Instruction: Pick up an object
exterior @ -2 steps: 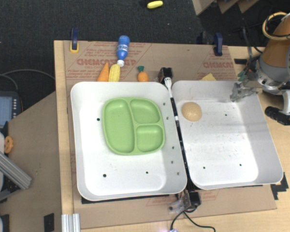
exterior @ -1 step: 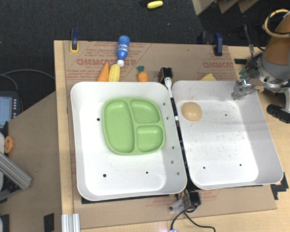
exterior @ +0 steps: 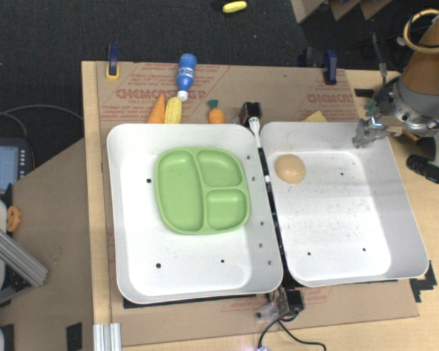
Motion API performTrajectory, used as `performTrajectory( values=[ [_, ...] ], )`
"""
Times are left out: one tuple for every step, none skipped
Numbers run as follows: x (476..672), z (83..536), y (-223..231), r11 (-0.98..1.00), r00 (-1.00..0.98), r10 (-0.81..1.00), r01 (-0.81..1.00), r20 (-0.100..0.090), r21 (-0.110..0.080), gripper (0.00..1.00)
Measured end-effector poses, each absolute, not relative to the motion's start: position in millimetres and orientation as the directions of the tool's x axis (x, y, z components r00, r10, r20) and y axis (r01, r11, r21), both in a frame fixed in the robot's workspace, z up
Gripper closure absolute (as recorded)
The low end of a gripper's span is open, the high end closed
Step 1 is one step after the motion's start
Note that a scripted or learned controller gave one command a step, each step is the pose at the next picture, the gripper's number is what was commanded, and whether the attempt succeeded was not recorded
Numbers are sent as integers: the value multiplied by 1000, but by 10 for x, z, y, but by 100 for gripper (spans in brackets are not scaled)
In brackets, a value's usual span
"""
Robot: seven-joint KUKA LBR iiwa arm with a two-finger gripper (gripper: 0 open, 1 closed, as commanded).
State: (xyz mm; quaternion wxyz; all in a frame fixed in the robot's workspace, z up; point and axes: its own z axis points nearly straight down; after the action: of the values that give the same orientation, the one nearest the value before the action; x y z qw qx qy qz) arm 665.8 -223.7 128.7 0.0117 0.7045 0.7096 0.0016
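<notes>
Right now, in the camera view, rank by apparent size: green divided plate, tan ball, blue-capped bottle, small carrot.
1. green divided plate, in the left bin, by far the largest.
2. blue-capped bottle, on the cardboard behind the bins.
3. tan ball, in the right bin; close to the bottle, so that order is unsure.
4. small carrot, smallest.

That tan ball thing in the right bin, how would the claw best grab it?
Probably straight down from above, closing across the ball's widest middle. It looks round and smooth, so any direction across works, but the pads should meet at its fattest part or it may squirt out. It lies apart from the right bin's walls, leaving room for the claw on either side.
</notes>
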Motion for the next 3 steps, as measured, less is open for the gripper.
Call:
performTrajectory(
  values=[
    [6660,822,-2231,1,-1,1000,1000,0,-3,100],
    [6678,966,-2235,2,-2,1000,1000,-3,4,100],
    [6686,1074,-2236,4,-4,1000,1000,-6,8,100]
  ],
)
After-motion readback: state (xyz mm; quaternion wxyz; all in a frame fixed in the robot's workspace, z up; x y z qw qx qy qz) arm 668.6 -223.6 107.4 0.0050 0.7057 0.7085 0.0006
